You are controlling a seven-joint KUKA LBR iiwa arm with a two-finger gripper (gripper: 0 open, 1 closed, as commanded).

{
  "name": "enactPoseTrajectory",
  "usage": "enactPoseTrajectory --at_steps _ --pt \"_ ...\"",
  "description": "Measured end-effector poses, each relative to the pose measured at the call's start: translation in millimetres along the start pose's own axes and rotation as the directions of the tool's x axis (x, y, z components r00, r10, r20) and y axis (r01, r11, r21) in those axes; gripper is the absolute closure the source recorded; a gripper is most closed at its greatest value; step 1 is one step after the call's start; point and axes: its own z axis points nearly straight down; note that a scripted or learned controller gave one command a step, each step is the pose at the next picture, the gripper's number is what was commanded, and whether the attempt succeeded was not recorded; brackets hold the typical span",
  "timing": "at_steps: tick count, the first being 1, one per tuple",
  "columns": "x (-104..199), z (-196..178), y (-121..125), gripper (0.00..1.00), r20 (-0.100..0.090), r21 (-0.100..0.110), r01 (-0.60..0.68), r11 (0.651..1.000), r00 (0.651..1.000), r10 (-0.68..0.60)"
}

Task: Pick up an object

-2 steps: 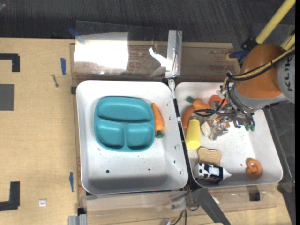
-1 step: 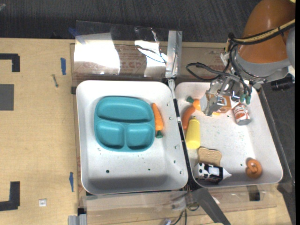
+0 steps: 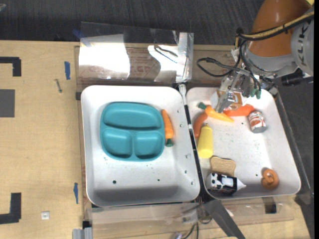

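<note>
My gripper (image 3: 226,99) hangs low over the back of the right bin (image 3: 284,148), just above a cluster of orange carrots. One carrot (image 3: 218,114) lies directly under it, pointing left. A second carrot (image 3: 242,110) lies just to its right. The same bin holds an orange piece (image 3: 200,124), a yellow bottle (image 3: 205,140), a small red and white can (image 3: 256,121), a slice of toast (image 3: 223,165), a black and white toy (image 3: 224,182) and a brown round piece (image 3: 269,178). Nothing is visibly held.
The left bin (image 3: 144,178) holds a teal divided plate (image 3: 133,131), and a carrot (image 3: 168,125) lies along the plate's right side. Cables (image 3: 212,66) trail behind the right bin. The shared bin wall (image 3: 189,133) runs between the two bins.
</note>
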Motion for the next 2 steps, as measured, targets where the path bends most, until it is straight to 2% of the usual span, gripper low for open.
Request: enactPoseTrajectory --at_steps 1,2 --pt "69.9 -18.2 1.0 1.00 0.002 -0.001 -0.010 1.000 1.000 0.010" --pt "13.9 -60.9 42.9 1.00 0.005 -0.003 -0.161 0.987 0.987 0.161"
